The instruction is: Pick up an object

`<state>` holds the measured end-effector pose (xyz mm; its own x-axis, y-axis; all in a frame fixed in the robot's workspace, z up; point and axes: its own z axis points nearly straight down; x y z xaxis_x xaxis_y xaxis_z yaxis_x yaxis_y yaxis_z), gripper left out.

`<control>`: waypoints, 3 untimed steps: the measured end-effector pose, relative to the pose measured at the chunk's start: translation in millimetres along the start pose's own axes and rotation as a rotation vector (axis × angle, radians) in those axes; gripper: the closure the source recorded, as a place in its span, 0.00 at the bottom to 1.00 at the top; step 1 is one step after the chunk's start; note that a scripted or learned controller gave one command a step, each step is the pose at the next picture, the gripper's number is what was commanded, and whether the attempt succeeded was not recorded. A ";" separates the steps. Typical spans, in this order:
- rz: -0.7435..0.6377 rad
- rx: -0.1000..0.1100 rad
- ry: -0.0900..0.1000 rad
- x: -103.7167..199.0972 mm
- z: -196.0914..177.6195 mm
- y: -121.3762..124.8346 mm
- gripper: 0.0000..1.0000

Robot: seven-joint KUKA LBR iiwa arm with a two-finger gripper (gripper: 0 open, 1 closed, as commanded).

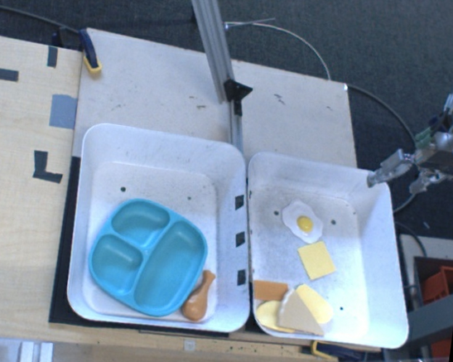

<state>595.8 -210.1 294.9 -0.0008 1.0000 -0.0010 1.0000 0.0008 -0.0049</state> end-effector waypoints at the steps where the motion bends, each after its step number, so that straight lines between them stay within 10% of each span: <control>1: 0.000 0.002 0.001 0.4 57.7 9.1 0.00; 3: 0.000 0.002 0.001 8.2 105.0 -6.5 0.00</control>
<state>588.8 -202.0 189.9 -0.0007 1.0000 0.0005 1.0000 0.0007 -0.0070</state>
